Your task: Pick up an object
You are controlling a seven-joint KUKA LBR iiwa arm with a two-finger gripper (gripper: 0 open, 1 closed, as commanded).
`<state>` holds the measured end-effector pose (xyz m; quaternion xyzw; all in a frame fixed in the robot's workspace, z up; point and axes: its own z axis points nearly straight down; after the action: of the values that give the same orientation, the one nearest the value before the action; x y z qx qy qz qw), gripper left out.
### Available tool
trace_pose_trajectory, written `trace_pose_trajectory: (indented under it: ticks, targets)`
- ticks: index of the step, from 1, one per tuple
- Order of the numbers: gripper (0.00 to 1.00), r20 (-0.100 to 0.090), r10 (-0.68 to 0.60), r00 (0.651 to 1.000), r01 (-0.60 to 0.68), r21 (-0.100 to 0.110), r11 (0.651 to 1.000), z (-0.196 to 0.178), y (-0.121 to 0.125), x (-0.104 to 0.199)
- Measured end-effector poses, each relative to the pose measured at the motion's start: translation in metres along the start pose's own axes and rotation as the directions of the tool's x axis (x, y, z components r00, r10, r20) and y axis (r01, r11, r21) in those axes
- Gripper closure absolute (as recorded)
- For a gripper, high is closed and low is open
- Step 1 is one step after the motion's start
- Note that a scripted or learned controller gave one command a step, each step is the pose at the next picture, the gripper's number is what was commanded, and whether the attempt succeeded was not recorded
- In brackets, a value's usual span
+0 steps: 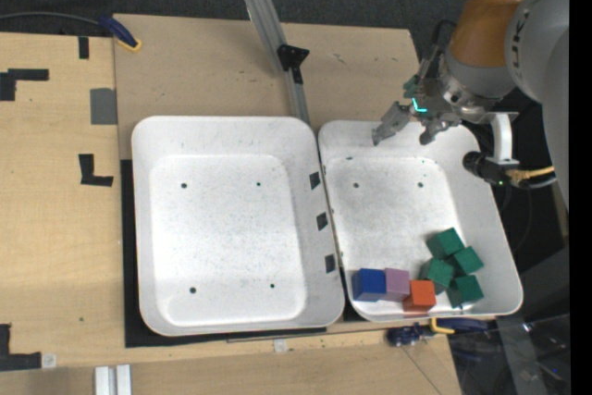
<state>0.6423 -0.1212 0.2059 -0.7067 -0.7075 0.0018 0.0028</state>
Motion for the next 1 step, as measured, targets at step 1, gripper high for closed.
trace_pose_trajectory:
  ticks: [1]
  targets:
    - [0.00,0.001,-0.001,1.000,0.001,-0.005,1.000,-0.0030,0.0010,-0.0001]
